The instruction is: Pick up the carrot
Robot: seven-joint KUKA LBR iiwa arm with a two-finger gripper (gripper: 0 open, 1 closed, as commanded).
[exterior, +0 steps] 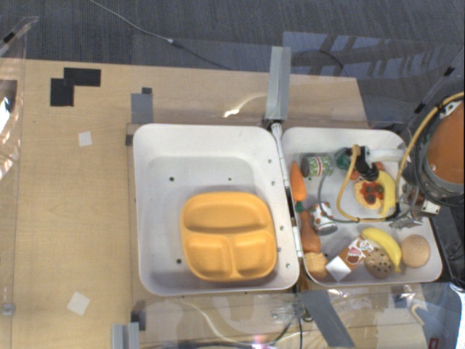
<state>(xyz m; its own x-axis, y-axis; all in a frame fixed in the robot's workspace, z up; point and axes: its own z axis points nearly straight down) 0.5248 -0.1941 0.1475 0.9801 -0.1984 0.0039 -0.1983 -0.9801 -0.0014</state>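
The carrot [298, 182] is a small orange cone lying along the left wall of the right bin [347, 131], its tip pointing toward the far side. The arm comes in from the right, and my gripper [414, 211] hangs over the bin's right edge, well to the right of the carrot and apart from it. Between the two lie a green-labelled can [317, 166] and a yellow pizza slice [371, 193]. Nothing can be seen in the gripper.
The right bin also holds a brown sausage [311, 235], a small tin [324, 217], a banana [386, 244], a bun [415, 251], a cookie [378, 264] and a white block [338, 268]. A yellow divided tray [229, 235] sits in the left bin [156, 158].
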